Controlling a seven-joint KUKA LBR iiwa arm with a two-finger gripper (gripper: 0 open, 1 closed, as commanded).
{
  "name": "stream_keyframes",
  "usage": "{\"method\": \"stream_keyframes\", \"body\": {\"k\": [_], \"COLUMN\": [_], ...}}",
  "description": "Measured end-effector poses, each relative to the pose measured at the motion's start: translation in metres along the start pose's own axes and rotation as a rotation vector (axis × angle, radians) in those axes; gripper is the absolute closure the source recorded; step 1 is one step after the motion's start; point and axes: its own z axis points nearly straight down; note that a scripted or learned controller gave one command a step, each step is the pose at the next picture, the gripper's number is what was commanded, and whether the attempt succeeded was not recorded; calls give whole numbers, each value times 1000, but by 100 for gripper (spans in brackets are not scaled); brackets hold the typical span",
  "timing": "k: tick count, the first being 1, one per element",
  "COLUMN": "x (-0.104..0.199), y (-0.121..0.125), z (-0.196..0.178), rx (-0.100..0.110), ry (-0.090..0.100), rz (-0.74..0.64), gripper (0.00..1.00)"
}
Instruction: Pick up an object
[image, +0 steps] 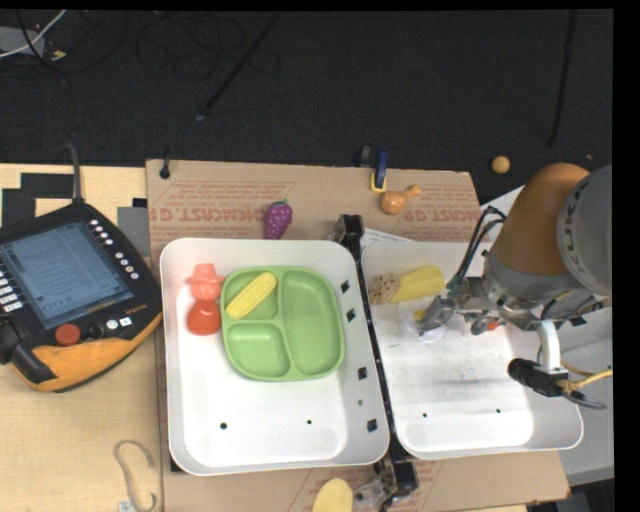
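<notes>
Yellow object (416, 284), gripper (432, 318) close, grip unclear

- The two white bins (200, 420) looked like smooth, slightly glossy plastic.
- The green divided plate (300, 350) was matt plastic, as was the yellow corn cob (249, 294) lying on it.
- The backing board (220, 200) was brown printed cardboard, matt and rough.
- The bench top (60, 440) appeared to be pale wood.
- The arm's orange band (540, 215) had a soft sheen.
</notes>
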Motion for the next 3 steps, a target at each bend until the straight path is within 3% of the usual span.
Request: {"method": "stream_keyframes", "body": {"k": [1,2,3], "x": [3,1,5], "y": [0,0,-2], "z": [25,14,-29], "rx": [-3,-3,-9], "ry": [0,0,-2], "rz": [1,5,0], "gripper": [0,100,100]}}
